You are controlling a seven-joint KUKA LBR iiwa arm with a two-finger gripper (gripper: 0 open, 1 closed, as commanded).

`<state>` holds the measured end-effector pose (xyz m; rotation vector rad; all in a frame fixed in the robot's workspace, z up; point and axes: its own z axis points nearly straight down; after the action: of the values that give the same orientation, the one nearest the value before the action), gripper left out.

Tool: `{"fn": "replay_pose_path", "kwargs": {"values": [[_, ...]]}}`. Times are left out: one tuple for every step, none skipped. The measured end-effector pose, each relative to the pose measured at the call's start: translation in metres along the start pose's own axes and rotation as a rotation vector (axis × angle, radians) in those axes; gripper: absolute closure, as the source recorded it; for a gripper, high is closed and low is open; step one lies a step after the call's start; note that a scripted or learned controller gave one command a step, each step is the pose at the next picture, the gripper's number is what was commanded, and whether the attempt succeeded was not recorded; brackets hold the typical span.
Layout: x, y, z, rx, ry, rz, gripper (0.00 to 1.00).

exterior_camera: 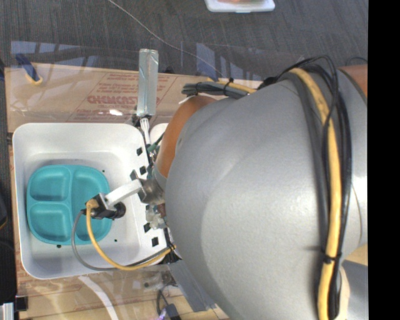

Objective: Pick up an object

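Note:
A teal divided plate (62,201) lies flat in the left part of the left white bin (37,140). My gripper (150,203) is over the right side of this bin, just to the right of the plate. The grey arm (262,200) and its orange band cover most of the gripper. I see nothing held in it. The arm's bulk hides the right bin and whatever lies in it.
A grey upright post (148,81) stands behind the left bin's back rim. Brown cardboard (75,94) lies under and behind the bins. A white object (240,5) sits at the top edge. A yellow cable loops over the left bin's front floor.

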<state>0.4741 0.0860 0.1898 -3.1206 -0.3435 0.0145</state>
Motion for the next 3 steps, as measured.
{"fn": "replay_pose_path", "kwargs": {"values": [[0.002,-0.013,0.095,0.001,-0.004,-0.063,1.00],[0.010,-0.041,0.053,-0.001,0.005,0.011,1.00],[0.010,-0.012,0.100,0.002,-0.001,-0.167,1.00]]}}
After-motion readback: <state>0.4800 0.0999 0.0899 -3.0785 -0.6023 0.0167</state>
